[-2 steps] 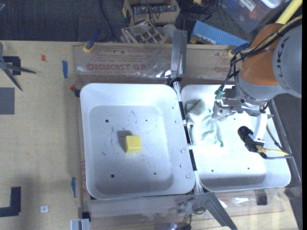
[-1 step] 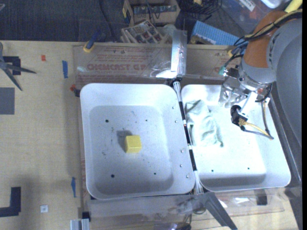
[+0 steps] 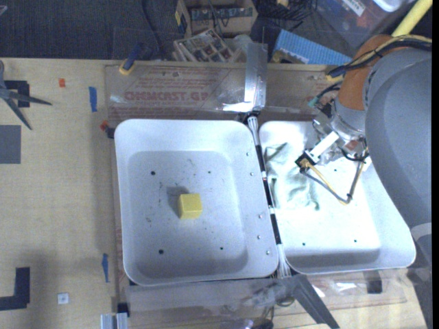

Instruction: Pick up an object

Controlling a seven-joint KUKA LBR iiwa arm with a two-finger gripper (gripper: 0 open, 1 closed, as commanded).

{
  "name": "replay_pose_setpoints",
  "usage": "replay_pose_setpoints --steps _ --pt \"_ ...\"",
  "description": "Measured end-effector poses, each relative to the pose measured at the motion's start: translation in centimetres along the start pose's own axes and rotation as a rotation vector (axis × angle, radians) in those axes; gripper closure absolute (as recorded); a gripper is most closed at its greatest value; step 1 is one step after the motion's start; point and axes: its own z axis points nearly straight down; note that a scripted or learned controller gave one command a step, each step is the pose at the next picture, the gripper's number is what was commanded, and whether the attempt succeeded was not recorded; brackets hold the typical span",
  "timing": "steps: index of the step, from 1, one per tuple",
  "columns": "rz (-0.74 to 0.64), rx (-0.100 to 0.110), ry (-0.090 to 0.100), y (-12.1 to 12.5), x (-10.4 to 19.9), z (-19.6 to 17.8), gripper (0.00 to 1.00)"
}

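Two shallow white bins sit side by side, both looking like smooth moulded plastic with a dull sheen. The left bin (image 3: 137,142) has a scuffed, speckled floor. On it lies a small yellow block (image 3: 190,205), matt, possibly foam or sponge. In the right bin (image 3: 357,238) lies a pale crumpled cloth (image 3: 291,184), soft and wrinkled. The bench (image 3: 55,204) is light bare wood, matt and smooth. The arm (image 3: 401,115) has a smooth grey shell, faintly glossy, with a shinier orange band (image 3: 357,81).
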Motion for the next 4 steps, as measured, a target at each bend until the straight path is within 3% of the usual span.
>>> replay_pose_setpoints --steps 1,2,3,4 --pt "0.138 0.0 0.002 -7.2 -4.0 -0.2 1.0" --pt "0.139 0.0 0.001 -7.2 -4.1 -1.1 1.0" --pt "0.407 0.002 -0.003 -13.9 -0.4 -9.7 1.0" --pt "0.591 0.007 -0.006 -22.9 -2.6 -9.9 1.0"
